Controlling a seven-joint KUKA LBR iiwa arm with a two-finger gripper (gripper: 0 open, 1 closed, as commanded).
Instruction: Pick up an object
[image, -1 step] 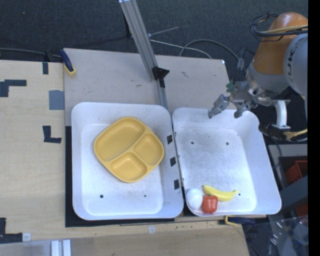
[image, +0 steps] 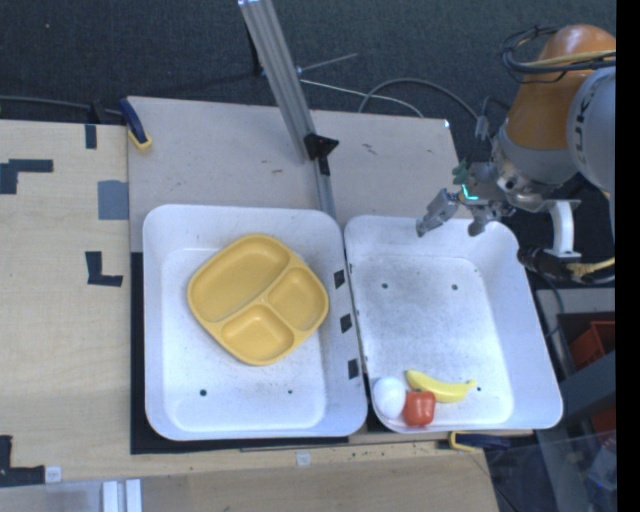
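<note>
Nothing picked up yet, by the look of it. Your gripper (image: 452, 222) hangs over the far edge of the right bin (image: 530, 330), up near its back rim, with the grey arm (image: 560, 110) reaching in from the right. The two fingers (image: 430, 222) are spread apart with nothing between them: released, bare.

Candidates for the pick all sit in the near corner of the right bin, bunched together: a banana (image: 440, 386), a red pepper (image: 420, 408) just below it and touching or nearly so, and a white egg (image: 388, 396) tight against the pepper's left side. You cannot tell from this angle whether the banana rests on the pepper or only beside it.

That cluster lies well apart from the fingers, at the opposite end of the same bin, toward the camera. The bin floor between them is bare.

The left bin (image: 165, 300) holds a yellow divided plate (image: 257, 298), lying flat, also a possible target but farther off across the divider.

Judgement: the task is at its start. What is left is the whole reach, descent, closing and lift. The crowding of the three small items in the corner, close to the bin wall, could make a clean grasp awkward.
</note>
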